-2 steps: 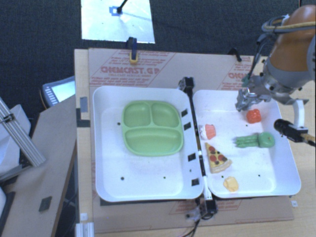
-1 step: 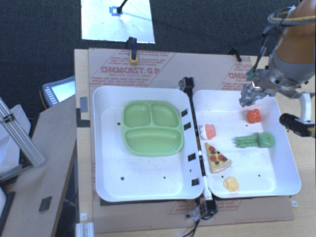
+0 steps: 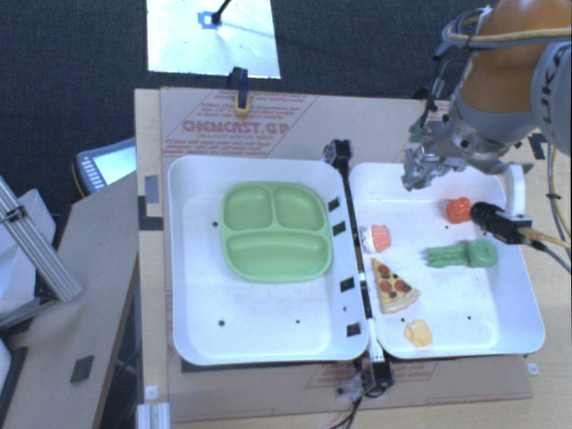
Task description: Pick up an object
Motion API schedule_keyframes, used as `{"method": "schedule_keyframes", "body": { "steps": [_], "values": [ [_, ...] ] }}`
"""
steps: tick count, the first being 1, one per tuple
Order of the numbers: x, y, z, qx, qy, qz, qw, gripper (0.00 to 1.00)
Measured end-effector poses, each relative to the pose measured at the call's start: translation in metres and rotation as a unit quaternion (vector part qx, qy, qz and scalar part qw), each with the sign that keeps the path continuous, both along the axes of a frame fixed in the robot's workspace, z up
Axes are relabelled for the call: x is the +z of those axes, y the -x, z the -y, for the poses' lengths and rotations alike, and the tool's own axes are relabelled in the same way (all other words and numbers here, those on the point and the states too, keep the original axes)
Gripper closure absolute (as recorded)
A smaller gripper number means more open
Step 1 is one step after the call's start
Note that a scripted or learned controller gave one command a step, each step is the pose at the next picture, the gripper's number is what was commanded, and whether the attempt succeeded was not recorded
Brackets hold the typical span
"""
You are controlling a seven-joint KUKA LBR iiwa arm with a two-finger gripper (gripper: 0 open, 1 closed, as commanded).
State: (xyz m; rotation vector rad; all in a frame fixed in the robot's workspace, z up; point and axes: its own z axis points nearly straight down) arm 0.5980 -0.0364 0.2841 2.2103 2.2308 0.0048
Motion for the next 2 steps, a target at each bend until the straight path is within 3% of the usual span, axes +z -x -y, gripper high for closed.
{"method": "schedule_keyframes", "body": {
  "steps": [2],
  "values": [
    [-0.036,-0.031,-0.097,0.0,0.0,0.0,1.0,1.0]
  ]
}}
